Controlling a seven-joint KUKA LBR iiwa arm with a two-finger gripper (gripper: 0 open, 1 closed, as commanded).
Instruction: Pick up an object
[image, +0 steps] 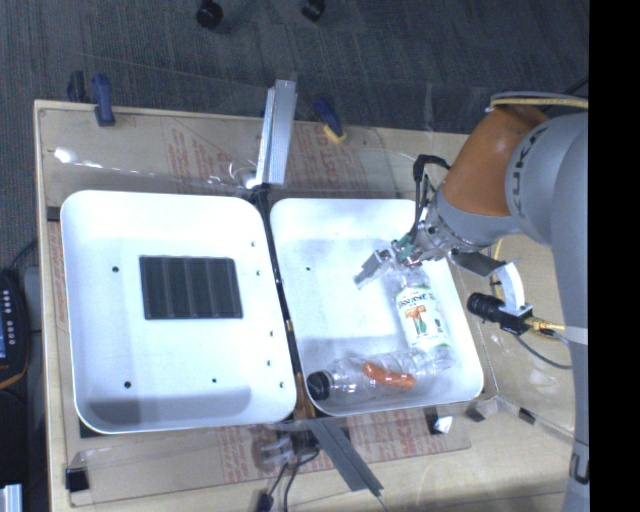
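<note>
- Two-finger gripper (392, 256) low over the upper right part of the right bin (330, 220), just above the neck end of a clear bottle (421, 318) with a white and orange label.
- Fingers apparently spread, one grey finger (371, 267) jutting left; blurred there, so hard to say for sure, and nothing seen between them.
- Labelled bottle lying along the bin's right wall, cap end toward the gripper.
- Second clear bottle (375, 377) with a black cap and something orange inside, resting along the near wall, touching or almost touching the first at the corner.
- Left bin (90, 230) holding only a dark ribbed panel (190, 287).
- For a sound grasp: straddle the labelled bottle across its narrow width, centre over the body rather than the slippery neck, descend fully before closing, keep clear of the bin wall.
- Risk: smooth round plastic rolling or squirting out sideways.
</note>
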